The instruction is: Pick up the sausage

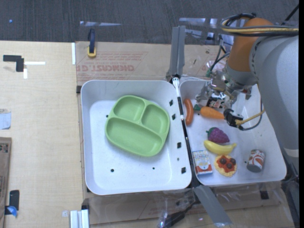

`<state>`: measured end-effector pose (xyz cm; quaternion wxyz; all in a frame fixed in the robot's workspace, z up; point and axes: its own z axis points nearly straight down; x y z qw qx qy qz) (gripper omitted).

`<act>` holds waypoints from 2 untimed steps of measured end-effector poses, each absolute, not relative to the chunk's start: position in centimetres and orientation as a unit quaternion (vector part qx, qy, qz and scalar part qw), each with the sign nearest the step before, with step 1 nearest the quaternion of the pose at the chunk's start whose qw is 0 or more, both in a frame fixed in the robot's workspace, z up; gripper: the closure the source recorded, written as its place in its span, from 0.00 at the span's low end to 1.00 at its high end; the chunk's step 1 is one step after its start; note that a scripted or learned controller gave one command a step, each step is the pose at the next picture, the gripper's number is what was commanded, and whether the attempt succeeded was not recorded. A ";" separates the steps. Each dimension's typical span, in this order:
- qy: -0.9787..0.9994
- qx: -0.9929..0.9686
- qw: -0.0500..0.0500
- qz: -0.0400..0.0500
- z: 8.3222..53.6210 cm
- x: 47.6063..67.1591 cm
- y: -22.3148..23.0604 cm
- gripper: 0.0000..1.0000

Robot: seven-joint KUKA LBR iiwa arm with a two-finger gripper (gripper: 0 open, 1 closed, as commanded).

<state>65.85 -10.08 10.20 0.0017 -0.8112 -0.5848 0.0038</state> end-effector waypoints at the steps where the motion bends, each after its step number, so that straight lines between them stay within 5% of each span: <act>1: -0.509 -0.861 -0.001 0.001 19.2 65.0 -7.6 0.00; 2: -0.465 -0.885 0.000 0.001 24.5 65.9 -9.3 0.00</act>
